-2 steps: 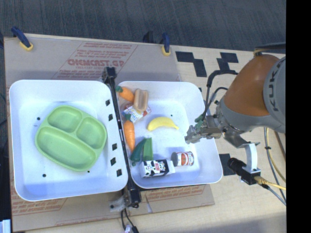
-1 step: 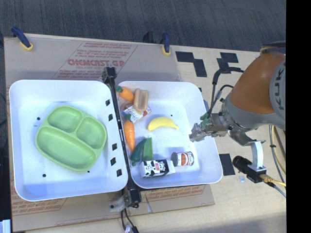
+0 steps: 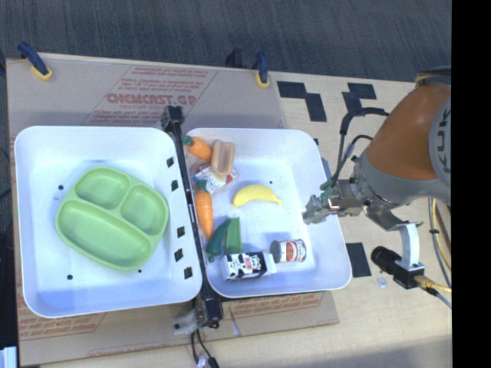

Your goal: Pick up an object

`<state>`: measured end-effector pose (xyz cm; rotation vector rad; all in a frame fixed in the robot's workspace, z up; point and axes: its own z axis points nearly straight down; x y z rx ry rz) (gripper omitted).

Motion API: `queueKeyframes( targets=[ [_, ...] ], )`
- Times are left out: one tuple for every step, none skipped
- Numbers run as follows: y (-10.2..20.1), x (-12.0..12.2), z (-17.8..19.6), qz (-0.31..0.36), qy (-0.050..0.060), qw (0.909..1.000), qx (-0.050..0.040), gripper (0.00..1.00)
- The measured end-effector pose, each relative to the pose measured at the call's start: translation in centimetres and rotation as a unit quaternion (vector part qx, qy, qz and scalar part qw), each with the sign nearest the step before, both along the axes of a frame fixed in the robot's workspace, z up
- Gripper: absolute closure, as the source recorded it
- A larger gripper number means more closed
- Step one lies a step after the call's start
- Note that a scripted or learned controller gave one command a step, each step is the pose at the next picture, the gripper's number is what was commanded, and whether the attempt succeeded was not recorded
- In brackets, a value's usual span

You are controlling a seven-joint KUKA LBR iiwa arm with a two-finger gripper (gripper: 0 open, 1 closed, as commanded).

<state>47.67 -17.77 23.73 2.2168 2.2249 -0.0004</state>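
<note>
Pincer (image 3: 314, 210) over right bin (image 3: 326, 271) edge, near banana (image 3: 256, 196).

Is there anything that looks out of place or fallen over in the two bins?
Nothing is spilled or damaged. The can and the milk carton lie on their sides in the right bin; the green plate sits flat.

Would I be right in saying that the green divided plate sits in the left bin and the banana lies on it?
Not quite. The green divided plate does sit in the left bin, but the banana lies on the floor of the right bin, among the other food items, as the camera view shows.
</note>
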Motion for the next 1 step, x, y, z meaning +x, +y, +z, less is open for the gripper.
queueKeyframes(
  targets=[
    [1.68,0.1,1.36,0.001,-0.001,1.0,0.0001,1.0]
  ],
)
